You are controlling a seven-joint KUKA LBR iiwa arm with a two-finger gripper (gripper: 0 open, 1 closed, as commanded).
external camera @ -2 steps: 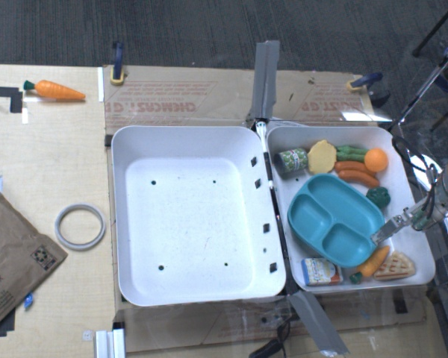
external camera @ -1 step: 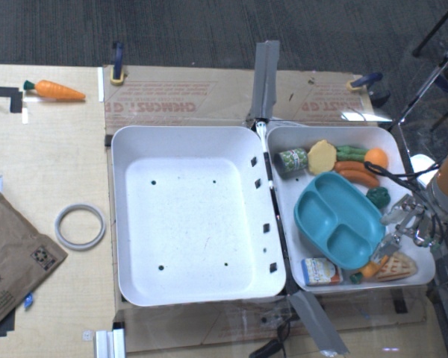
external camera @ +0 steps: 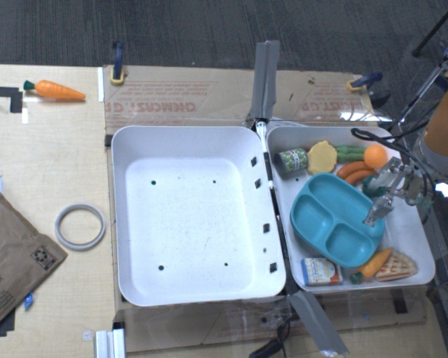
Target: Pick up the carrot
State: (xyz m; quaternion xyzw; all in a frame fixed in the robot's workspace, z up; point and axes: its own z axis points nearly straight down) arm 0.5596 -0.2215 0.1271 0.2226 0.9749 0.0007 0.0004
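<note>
Jaws' state cannot be told; gripper (external camera: 378, 209) hangs over blue tray (external camera: 330, 226) in right bin (external camera: 422, 239), carrot (external camera: 375, 263) nearby.

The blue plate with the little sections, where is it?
The blue plate lies tilted in the right bin, under the gripper, with a small carton just below it.

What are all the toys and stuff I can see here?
Bins: 2, white, side by side.
Divided plate: 1, teal, right bin.
Carrot: 1, orange, right bin's near edge.
Waffle slice: 1, tan, beside that carrot.
Small carton: 1, near-left corner of right bin.
Can: 1, green, far-left of right bin.
Orange: 1, far side of right bin.
Second carrot: 1, orange, bench far left.
Tape ring: 1, grey, left of bins.
Gripper: 1, over plate's right edge.
</note>
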